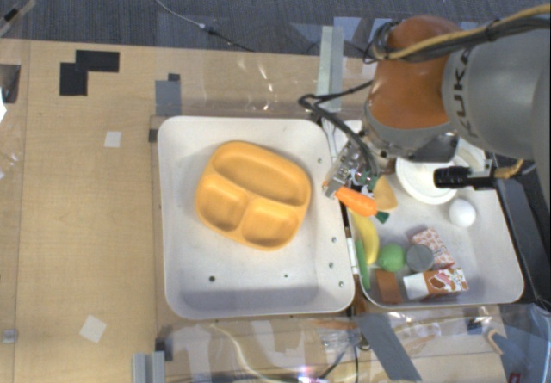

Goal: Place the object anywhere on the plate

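**Claw at the seam between the bins, toy carrot right under it**

Claw (345,175) sits at mid-frame, right of centre, above the strip where the two white bins meet. Its tip is a tangle of metal and wiring, so I cannot tell whether it is open or closed, nor whether it grips anything. The toy carrot (355,199) lies slantwise just below it, touching or nearly so, with its green top toward the lower right, at the left rim of the right bin (510,280). The carrot is apart from the orange three-compartment plate (254,194), which rests in the left bin (176,287).

Dark letters on the grey arm (504,89) look like K and U; the rest are cut off. The red-and-white packet (433,244) and brown-and-white carton (437,284) carry print too small to read.

Below the carrot a banana (368,239) is partly hidden against the bin wall, beside a green ball (393,257). The arm covers part of a white round dish (425,183).
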